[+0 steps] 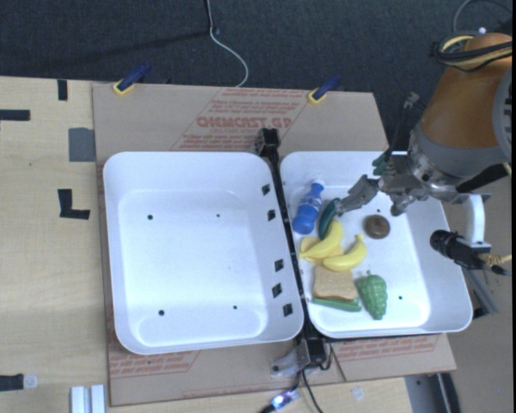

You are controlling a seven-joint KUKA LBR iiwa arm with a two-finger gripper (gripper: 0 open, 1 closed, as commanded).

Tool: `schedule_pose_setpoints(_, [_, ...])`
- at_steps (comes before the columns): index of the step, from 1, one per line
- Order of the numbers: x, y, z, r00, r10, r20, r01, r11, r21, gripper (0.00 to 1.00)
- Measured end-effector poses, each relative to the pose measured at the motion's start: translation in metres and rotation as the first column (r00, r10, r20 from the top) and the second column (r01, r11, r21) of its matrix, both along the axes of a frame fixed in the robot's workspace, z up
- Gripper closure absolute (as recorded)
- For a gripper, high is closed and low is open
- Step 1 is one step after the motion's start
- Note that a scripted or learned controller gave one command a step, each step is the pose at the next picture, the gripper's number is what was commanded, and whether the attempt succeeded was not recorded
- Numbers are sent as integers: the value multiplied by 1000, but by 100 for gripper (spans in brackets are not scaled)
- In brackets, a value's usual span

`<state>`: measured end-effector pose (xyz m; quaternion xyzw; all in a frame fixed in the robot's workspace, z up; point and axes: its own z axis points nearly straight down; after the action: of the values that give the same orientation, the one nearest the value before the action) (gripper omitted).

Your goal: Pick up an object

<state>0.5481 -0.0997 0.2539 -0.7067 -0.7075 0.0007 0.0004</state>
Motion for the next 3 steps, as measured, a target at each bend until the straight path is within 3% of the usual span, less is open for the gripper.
schedule_pose_setpoints(1, [-1, 23, -75, 1000, 1, -8, -1, 1000, 2, 0])
schedule_pose_setpoints(2, [-8, 4, -173, 1000, -4, 1, 4, 1000, -3, 0])
schedule_pose_setpoints(3, [-7, 6, -159, 1000, 0, 0, 0, 1000, 0, 100])
